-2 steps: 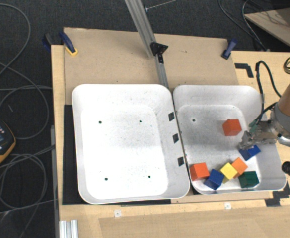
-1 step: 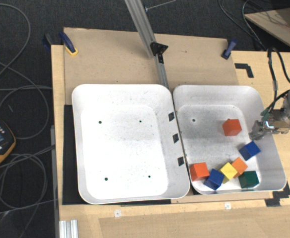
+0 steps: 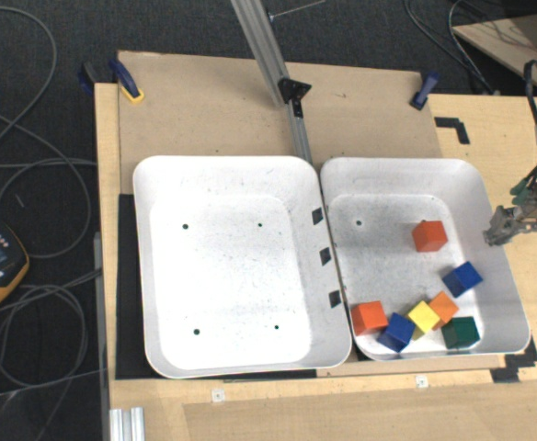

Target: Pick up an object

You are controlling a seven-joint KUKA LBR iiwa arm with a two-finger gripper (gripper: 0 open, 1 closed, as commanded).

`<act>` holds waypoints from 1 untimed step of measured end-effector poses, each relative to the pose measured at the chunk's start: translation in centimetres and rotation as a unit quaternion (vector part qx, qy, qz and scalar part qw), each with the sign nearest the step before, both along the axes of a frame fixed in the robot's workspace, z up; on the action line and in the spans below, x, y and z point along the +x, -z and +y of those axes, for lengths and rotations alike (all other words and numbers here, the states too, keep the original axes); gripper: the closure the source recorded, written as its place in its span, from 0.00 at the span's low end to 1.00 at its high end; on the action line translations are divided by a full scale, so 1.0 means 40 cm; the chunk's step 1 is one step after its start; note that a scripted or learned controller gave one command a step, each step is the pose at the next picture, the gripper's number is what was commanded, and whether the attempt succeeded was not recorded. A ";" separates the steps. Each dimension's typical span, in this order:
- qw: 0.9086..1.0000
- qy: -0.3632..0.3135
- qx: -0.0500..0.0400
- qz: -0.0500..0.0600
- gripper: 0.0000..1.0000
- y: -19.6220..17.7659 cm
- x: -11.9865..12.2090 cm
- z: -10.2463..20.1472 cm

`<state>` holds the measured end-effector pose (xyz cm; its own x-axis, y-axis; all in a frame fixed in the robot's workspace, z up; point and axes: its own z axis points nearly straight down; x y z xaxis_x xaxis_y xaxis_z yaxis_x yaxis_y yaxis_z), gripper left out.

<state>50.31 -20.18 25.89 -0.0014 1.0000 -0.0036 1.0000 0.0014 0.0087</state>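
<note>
Nearest my camera, along the front wall of the right bin [image 3: 489,187], six blocks crowd together: an orange cube [image 3: 370,316], a blue cube [image 3: 397,331], a yellow cube [image 3: 423,316], a second orange block [image 3: 444,306] behind it, a green cube [image 3: 461,333] in the corner, and another blue cube [image 3: 462,277] a little apart. I judge this cluster the risky target: the yellow, blue and orange pieces touch, so a descending pincer could land on two at once, wedge a neighbour, or shove the pile against the bin wall and come up with nothing.

Farther back, a red-orange cube [image 3: 428,235] sits alone on open floor, well apart from the rest. I rate it the safer pick, though a shallow approach could tip it or skid it away.

Beyond that, at the right rim, the pincer [image 3: 500,228] hangs just outside the bin; I cannot tell whether it is spread or closed, and nothing is visibly between its tips. Dropping from here, it could strike the rim. The left bin [image 3: 149,191] lies alongside on the bench [image 3: 204,90].
</note>
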 end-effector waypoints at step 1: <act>1.000 0.000 0.001 0.003 1.00 -0.018 0.002 0.000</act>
<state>50.40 -20.19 26.63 -0.0012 1.0000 -0.0014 1.0000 0.0012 0.0034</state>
